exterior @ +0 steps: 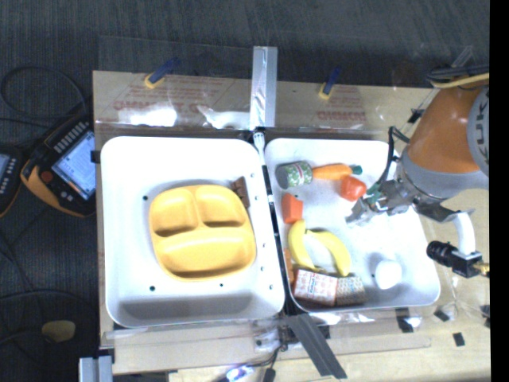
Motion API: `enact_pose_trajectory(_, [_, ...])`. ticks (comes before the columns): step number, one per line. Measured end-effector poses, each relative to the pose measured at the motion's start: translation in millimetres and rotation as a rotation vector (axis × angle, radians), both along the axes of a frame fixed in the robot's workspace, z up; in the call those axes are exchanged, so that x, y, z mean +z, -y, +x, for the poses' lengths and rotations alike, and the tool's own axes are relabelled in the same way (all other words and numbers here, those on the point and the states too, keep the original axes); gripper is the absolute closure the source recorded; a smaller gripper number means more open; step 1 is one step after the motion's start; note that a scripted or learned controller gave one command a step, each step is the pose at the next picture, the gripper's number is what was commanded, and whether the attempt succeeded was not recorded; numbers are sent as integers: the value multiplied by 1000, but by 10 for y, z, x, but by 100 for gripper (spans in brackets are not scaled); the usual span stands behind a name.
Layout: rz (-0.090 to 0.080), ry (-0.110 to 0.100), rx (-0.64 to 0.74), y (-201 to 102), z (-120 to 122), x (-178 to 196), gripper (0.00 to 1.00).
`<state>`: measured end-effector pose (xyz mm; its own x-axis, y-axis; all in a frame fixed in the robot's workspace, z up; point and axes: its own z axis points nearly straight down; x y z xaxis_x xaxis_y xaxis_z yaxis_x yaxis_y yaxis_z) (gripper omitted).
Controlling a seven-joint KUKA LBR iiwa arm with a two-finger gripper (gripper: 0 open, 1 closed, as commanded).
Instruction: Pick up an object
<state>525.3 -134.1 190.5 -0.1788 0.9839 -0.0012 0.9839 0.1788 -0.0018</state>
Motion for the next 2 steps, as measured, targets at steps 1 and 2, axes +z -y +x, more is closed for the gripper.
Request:
enact_pose_trajectory(1, [1,-1,113,-170,-35,-375,100])
enact_pose_trajectory(2, [-1,0,-9,-665,474,409,100])
